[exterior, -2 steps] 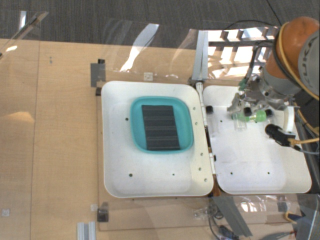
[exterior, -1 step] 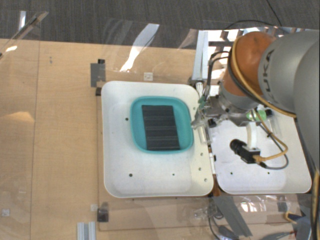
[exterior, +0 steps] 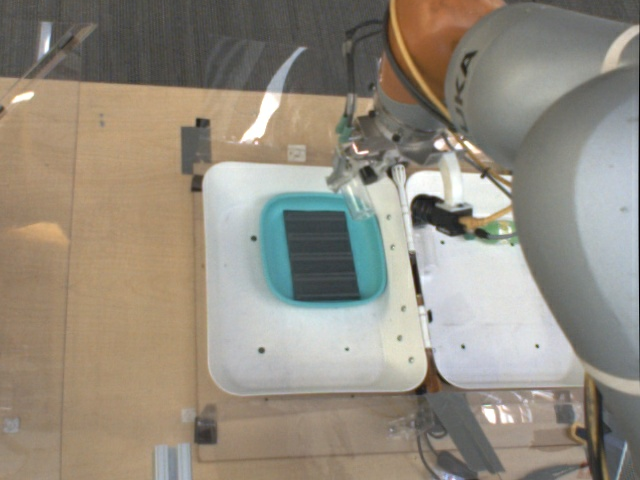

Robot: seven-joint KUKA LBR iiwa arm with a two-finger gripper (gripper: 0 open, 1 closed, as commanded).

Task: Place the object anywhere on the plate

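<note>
You are seeing the hand (exterior: pixel 358 183) hovering, grip unclear, at the plate (exterior: pixel 372 268)'s far-right rim, risking clipping it.

dark ribbed object (exterior: pixel 321 255) on teal plate (exterior: pixel 274 230); gripper (exterior: pixel 356 193) apparently at plate's rim

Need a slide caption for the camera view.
Hand above the teal plate's far-right corner; dark ribbed block lies on it.
</note>
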